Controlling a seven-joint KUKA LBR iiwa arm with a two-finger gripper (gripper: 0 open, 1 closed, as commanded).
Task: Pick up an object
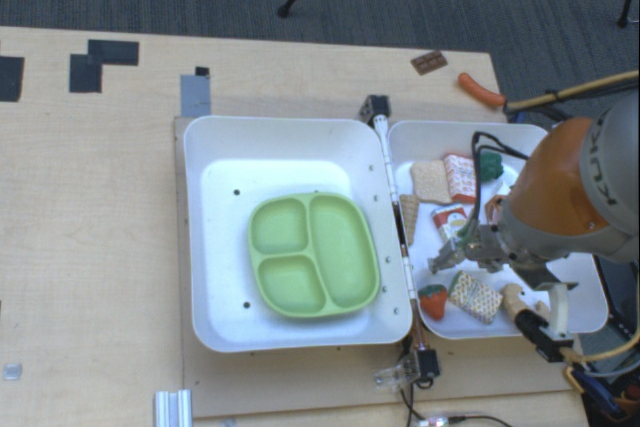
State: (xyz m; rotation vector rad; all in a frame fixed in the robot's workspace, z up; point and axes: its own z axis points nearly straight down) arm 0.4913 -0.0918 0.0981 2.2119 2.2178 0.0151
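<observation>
On the wooden desk (100,215), the tool (452,253) hangs spread over the crowded right bin (590,310), so closing may snag two toys.

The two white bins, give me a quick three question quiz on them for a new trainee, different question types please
1. True or false: the green divided tray lies in the left bin.
2. Multiple choice: the arm is over which spot? A) the left bin B) the right bin C) the bare bench
3. Fill in: the green tray has ___ compartments.

Key: 1 true; 2 B; 3 three
</observation>
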